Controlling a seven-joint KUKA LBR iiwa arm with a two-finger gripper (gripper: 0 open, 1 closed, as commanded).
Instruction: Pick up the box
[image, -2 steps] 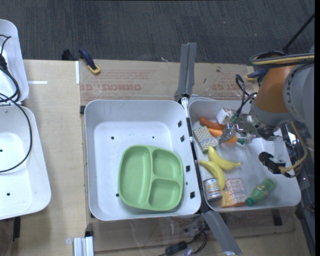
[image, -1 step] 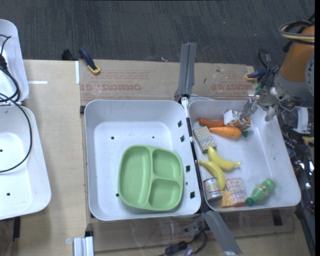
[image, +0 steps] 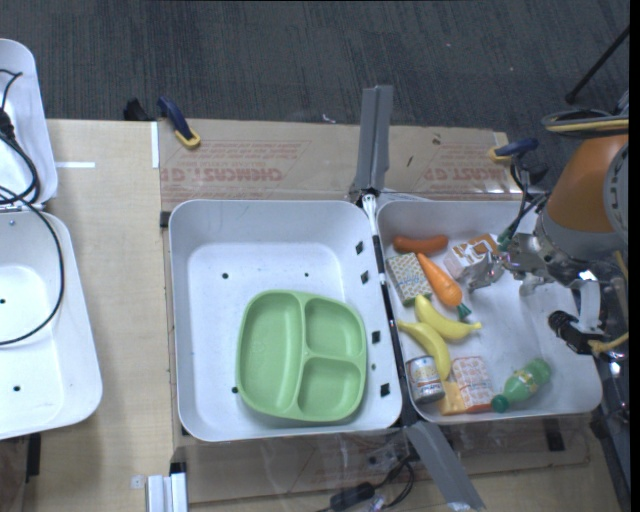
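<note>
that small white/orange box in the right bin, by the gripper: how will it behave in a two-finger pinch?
The box looks like thin printed carton, so probably light and apt to dent if squeezed hard. It seems tilted and already crumpled, so its faces may not sit square to the gripper. Touching or nearly touching the carrot, it would likely slide across the right bin if nudged.

A green tray (image: 302, 355) is seen in a white bin (image: 200, 300); yellow bananas (image: 437, 330), an orange carrot (image: 440, 280), a green bottle (image: 522, 385).
</note>
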